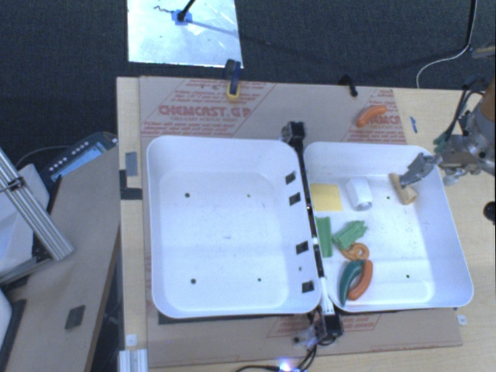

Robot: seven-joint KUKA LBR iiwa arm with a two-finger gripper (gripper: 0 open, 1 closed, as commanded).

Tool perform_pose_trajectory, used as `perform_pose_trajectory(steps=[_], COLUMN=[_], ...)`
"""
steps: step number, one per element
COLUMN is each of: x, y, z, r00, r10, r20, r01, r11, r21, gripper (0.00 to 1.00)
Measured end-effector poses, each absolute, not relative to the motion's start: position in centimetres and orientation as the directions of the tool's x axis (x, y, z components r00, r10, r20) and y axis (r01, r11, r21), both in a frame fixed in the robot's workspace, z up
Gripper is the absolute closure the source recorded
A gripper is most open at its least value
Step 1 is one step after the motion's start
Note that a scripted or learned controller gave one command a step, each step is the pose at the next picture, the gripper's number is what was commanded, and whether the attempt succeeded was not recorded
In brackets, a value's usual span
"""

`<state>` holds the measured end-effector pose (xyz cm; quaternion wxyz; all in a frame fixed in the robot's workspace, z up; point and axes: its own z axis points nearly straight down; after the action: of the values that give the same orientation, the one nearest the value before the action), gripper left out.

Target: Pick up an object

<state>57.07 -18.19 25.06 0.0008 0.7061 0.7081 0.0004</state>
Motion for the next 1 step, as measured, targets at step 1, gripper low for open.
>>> perform_pose_trajectory(steps=[1], x=[50.57], y=[-18.95], z=[13.42], r00=[0.002], r10=[1.0], r20=[0.004], r01=[1.0], r11=[-0.002], r21=[-0.012], gripper=[0.0])
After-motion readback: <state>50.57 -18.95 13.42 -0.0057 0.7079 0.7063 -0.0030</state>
